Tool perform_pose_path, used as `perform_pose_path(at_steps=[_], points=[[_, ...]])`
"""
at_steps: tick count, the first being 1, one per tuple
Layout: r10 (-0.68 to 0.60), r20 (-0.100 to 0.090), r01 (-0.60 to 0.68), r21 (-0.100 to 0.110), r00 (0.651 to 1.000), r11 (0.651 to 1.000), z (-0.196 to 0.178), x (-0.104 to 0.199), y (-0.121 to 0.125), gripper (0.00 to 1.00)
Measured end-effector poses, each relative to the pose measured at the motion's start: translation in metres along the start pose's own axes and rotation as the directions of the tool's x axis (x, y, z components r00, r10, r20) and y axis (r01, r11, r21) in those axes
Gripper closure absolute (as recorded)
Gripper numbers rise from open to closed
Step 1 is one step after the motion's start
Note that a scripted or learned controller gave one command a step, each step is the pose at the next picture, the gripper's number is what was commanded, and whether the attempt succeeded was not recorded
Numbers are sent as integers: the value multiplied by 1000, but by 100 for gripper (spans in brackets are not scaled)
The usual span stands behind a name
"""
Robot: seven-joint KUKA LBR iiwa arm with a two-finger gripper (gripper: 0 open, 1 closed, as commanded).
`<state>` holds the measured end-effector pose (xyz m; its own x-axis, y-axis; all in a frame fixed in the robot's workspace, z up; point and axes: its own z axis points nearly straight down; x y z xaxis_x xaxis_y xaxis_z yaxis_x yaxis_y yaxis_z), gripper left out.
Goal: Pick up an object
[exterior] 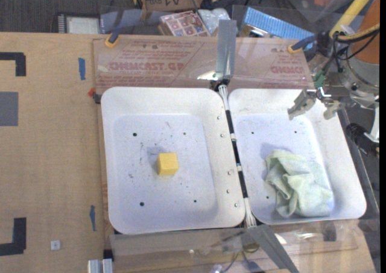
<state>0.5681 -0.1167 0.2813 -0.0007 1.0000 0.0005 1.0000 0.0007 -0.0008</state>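
At the left of the frame lies the bare brown bench (48, 163), with some dark marks and short pieces of blue tape on it.

Next comes the left bin (114, 115), a shallow white tray with rounded corners. In it there is one thing, a small yellow block (168, 164), which sits flat on the floor of the bin, a little left of the middle and well apart from every wall. Because it stands free like this, I judge that fingers could come down around it without touching the rim. The floor around it has small dark specks and a few dark dots.

Between the two bins runs a grey strip (227, 55), which starts behind them at the upper middle of the frame and seems to hold them side by side.

The right bin (253, 115) is the same kind of tray. In its lower right part lies a pale green cloth (298, 184), crumpled in a soft heap, near the lower wall. The upper half of this bin is bare.

At the upper right of the frame the gripper (315, 105) hangs above the upper right corner of the right bin, reaching in from the right side. Its two fingers are spread apart and there is nothing between them. It is well apart from the cloth and still farther from the block, so I judge that the picking has not begun; the cloth is the nearer thing to take.
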Motion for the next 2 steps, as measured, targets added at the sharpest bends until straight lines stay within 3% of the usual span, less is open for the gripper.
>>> perform_pose_path(at_steps=[1,2], points=[[-331,1,331,-2,944,944,109,-7,-24,0],[-485,3,485,-5,875,875,193,-69,-20,0]])
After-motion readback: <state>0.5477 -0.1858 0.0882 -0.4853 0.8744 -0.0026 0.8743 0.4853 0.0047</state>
